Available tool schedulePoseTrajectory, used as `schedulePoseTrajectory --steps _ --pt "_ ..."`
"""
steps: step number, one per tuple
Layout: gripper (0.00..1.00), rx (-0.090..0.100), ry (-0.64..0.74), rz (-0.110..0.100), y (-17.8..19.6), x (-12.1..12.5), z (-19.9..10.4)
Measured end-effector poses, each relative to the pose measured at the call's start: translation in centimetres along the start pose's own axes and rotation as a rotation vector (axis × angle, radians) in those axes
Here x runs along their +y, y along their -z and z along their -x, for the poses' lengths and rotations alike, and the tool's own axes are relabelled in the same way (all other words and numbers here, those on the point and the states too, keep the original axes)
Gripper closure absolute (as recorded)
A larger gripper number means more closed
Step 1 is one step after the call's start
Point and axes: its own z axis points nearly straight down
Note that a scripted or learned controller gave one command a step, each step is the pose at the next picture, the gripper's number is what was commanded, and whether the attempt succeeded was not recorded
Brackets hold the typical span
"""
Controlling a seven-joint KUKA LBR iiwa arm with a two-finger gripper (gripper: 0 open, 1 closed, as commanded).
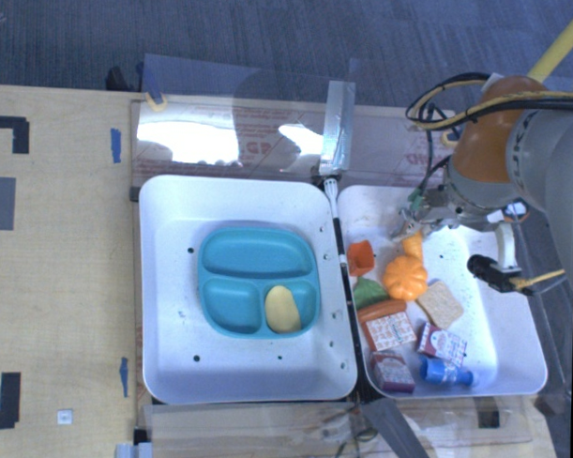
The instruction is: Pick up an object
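Observation:
My gripper (413, 224) hangs over the back of the right bin (517, 358), at the end of the grey arm with the orange band (484, 153). Just below it lies a small orange piece (413, 246), and it is unclear whether they touch. In front of that sits an orange toy pumpkin (405, 278). Around it lie an orange-red block (361, 257), a green toy (368, 293), a tan cracker (441, 304), a red-and-white box (389, 328), a small carton (443, 344), a dark red pack (392, 372) and a blue bottle (447, 374).
The left bin (163, 266) holds a blue divided tray (229, 306) with a yellow oval toy (282, 309) in its front right compartment. A black cable fitting (492, 272) hangs off the arm over the right bin. A metal divider (337, 131) stands behind the bins.

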Motion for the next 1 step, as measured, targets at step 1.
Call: schedulePoseTrajectory --steps 1 --pt "1.00 0.005 -0.085 0.003 13.13 3.22 -10.18"
